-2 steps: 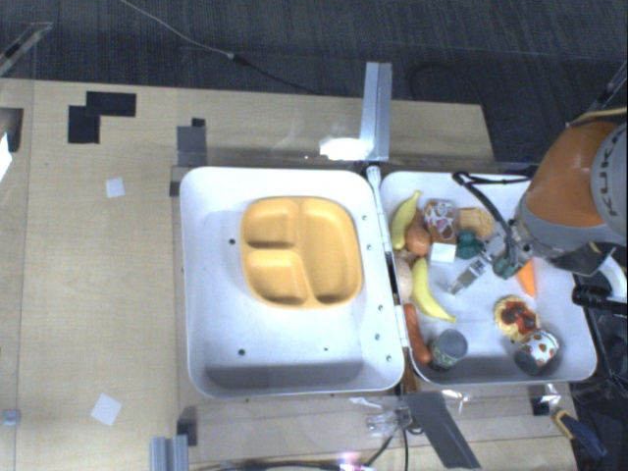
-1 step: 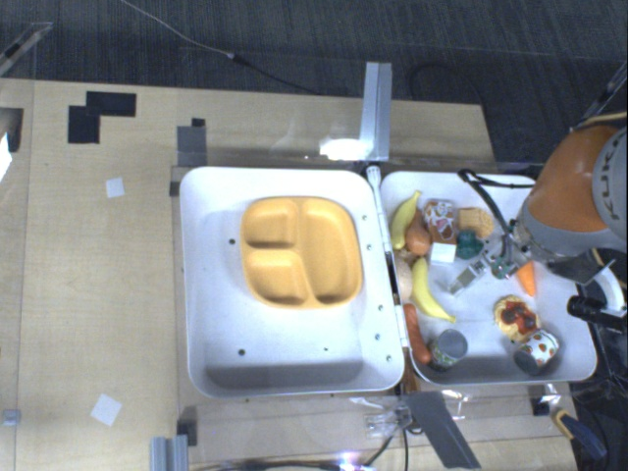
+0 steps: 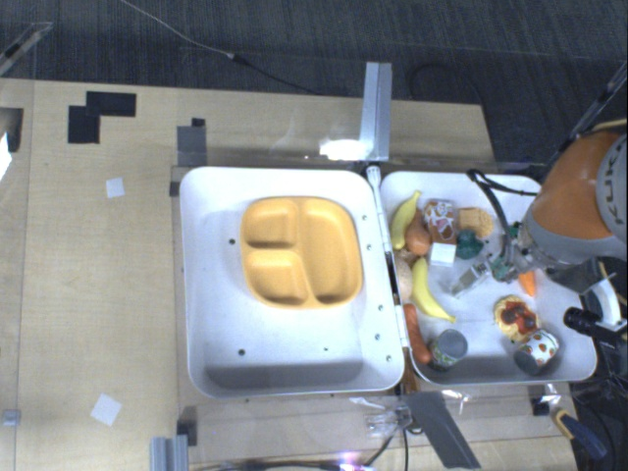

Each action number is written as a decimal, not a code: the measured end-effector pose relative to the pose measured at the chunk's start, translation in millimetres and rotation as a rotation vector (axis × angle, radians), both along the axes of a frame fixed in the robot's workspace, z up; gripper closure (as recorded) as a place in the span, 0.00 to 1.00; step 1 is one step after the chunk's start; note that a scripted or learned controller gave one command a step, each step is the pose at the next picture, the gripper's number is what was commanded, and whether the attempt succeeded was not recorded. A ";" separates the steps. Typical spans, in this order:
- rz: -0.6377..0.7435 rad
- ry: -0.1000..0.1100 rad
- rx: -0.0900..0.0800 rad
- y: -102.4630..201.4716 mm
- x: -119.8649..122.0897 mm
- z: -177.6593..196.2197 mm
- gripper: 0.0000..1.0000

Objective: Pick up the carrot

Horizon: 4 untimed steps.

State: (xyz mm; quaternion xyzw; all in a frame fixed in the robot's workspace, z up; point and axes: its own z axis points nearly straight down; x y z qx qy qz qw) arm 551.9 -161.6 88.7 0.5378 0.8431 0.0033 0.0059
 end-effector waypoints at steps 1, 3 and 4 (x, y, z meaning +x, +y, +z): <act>-0.184 -0.001 0.002 -2.4 -19.7 0.1 0.00; -0.507 0.005 0.023 -30.5 -10.7 1.3 0.00; -0.700 -0.001 0.008 -16.9 -30.9 -0.3 0.00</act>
